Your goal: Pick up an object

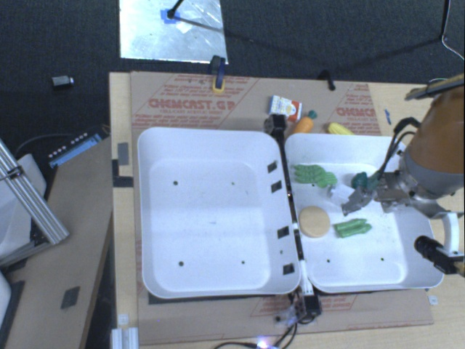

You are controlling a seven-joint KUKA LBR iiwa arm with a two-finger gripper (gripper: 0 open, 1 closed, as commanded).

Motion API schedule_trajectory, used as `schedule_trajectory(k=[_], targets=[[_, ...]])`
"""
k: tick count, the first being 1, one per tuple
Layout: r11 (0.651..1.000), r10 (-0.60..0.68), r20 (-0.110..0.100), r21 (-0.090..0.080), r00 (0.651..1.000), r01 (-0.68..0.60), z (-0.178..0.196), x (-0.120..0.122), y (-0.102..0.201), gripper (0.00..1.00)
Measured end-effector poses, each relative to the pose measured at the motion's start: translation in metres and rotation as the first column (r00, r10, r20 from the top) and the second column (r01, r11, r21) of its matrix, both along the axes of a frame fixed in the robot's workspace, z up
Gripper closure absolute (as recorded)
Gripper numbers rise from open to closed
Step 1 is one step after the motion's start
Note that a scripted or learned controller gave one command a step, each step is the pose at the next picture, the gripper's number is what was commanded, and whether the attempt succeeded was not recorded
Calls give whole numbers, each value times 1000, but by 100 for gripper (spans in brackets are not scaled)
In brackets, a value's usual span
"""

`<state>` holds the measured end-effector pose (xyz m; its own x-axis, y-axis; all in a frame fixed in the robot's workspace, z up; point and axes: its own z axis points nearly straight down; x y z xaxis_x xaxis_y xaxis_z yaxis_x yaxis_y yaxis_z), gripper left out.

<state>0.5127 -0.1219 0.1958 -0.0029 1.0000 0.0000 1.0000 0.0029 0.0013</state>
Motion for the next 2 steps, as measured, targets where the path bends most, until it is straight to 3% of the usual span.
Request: schedule_trajectory(k=[1,2], targets=[[1000,-4,-2,-1,1000,4,-103,51,-61,0],[1000,0,3,-1,1000,0,-87,51,-58,100]])
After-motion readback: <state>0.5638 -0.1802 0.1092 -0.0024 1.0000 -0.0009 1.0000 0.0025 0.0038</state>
